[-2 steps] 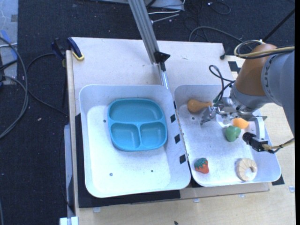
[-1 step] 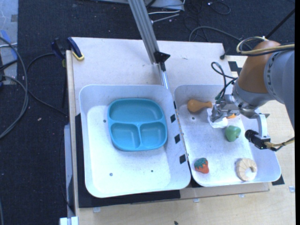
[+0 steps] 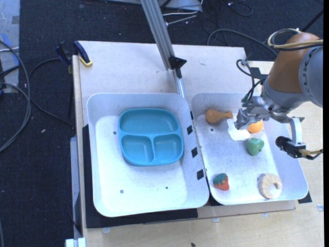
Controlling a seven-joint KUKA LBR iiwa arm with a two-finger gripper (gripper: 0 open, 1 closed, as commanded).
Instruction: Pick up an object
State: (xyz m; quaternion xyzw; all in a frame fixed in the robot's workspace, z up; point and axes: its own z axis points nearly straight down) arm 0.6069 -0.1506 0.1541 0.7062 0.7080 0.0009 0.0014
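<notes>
My gripper hangs low over the back of the right bin, under the grey wrist and orange band. It sits right at a small orange piece and a white piece, partly covering both. To its left lies a brown drumstick-shaped toy. Just in front of it is a green pepper-like toy. A red strawberry and a tan ring-shaped pastry rest near the bin's front edge.
The left bin holds a blue divided plate. A slanted metal pole rises from behind the bins' shared wall. Cables trail from the wrist on the right, and a black fitting hangs beside the right bin.
</notes>
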